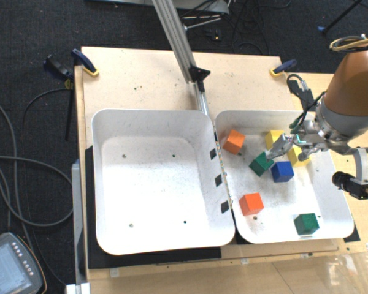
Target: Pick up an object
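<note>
Your pincer (286,147) hangs low in the right bin (331,216), fingers spread and holding nothing, amid a cluster of blocks. At its 7 o'clock, just beside one finger, sits a green block (261,163); at 6 o'clock a blue block (283,171); at 11 o'clock a yellow block (272,138). Farther out at 9 o'clock lies an orange block (234,142). Well toward 7 o'clock rests a second orange block (252,203), and at 5 o'clock another green block (306,223).
</note>
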Controlling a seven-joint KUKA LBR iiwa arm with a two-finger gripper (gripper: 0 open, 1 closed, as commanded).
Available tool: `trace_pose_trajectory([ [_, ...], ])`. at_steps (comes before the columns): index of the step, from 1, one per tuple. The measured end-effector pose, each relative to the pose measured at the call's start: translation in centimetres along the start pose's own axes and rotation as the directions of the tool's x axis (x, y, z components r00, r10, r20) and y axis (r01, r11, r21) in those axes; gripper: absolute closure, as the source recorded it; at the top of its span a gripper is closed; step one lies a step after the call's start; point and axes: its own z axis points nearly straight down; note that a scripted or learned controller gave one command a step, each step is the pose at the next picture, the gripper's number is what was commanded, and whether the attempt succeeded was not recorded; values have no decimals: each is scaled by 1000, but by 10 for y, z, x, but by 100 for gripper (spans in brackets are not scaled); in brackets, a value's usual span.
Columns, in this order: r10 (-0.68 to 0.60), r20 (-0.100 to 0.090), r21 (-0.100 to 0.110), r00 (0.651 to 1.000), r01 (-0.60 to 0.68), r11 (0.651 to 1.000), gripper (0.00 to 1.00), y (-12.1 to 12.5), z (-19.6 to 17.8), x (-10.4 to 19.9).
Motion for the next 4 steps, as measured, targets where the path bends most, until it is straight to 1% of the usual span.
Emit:
trace_pose_trajectory([
  [1,2,1,-3,1000,-2,1000,0,0,-2,0],
  [2,2,1,1,1000,-2,1000,0,6,43,-1],
  [3,3,6,-8,1000,-3,1000,0,8,83,-5],
  [4,2,9,-27,1000,-2,1000,0,13,87,-7],
])
